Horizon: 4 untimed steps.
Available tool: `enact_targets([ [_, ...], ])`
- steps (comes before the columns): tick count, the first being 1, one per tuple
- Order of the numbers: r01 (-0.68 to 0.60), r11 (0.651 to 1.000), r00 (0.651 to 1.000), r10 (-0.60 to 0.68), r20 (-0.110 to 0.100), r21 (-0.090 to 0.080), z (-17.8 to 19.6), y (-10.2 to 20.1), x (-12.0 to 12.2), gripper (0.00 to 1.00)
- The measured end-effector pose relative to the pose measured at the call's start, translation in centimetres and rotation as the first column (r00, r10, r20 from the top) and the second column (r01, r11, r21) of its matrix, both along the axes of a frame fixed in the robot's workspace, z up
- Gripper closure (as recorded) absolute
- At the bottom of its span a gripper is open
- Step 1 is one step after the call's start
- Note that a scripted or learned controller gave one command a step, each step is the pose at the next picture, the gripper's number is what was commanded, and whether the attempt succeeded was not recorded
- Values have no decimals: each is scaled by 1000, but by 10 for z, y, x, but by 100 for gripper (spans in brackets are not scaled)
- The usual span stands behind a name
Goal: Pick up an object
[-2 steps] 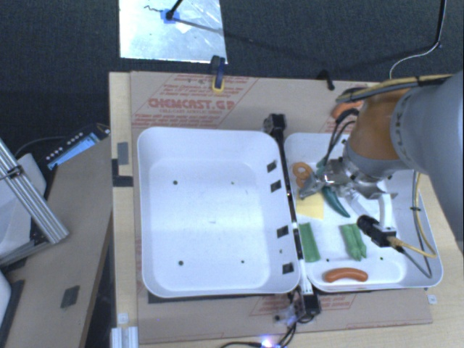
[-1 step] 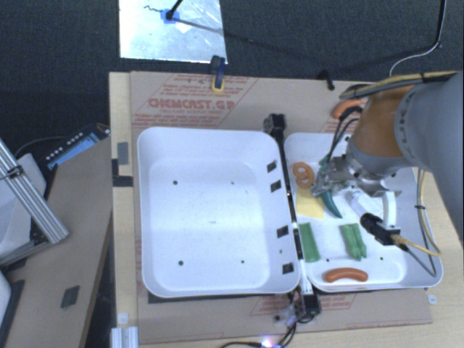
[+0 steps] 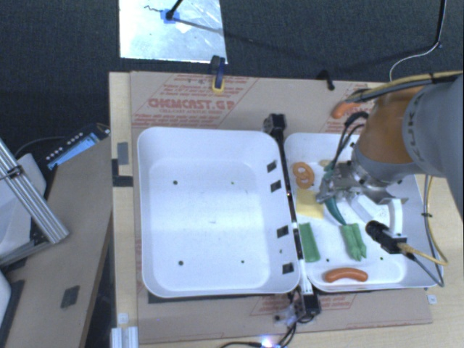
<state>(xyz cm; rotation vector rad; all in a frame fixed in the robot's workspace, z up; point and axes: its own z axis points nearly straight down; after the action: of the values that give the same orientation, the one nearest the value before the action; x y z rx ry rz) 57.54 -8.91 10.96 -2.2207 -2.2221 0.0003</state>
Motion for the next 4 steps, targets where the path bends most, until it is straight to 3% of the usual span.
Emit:
enact_targets([
  [1, 2, 1000, 1000, -2, -7, 2, -27, -3, -68, 100],
  [3, -2, 1000, 1000, 2, 5, 0, -5, -2, -63, 100],
  [4, -5, 1000, 1000, 5, 5, 0, -26, -1, -16, 100],
])
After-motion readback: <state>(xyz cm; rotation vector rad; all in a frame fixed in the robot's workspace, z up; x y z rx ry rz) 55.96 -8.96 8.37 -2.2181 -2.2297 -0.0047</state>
